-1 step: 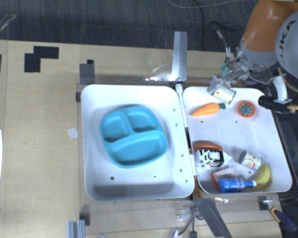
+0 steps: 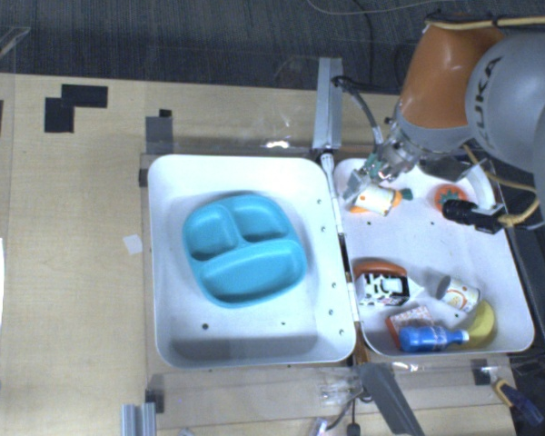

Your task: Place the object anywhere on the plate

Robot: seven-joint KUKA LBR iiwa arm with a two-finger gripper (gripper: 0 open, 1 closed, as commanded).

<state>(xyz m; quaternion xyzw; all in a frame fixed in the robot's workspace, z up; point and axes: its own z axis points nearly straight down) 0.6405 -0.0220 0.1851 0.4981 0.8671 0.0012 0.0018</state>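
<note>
We see the gripper (image 2: 374, 173) low over the far left corner of the right bin (image 2: 511, 271), but we cannot tell its state. A white-and-orange object (image 2: 378, 202) lies just beneath it on the bin floor. Near in that bin lie a blue bottle (image 2: 430, 338), a banana (image 2: 479, 322) and a small can (image 2: 460, 294). The blue divided plate (image 2: 243, 248) sits in the left bin (image 2: 168, 271).

A blue plate (image 2: 243, 248) is seen in a white bin (image 2: 173, 325). Beside that bin, a yellow banana (image 2: 480, 322) and blue bottle (image 2: 429, 338) are seen.
</note>
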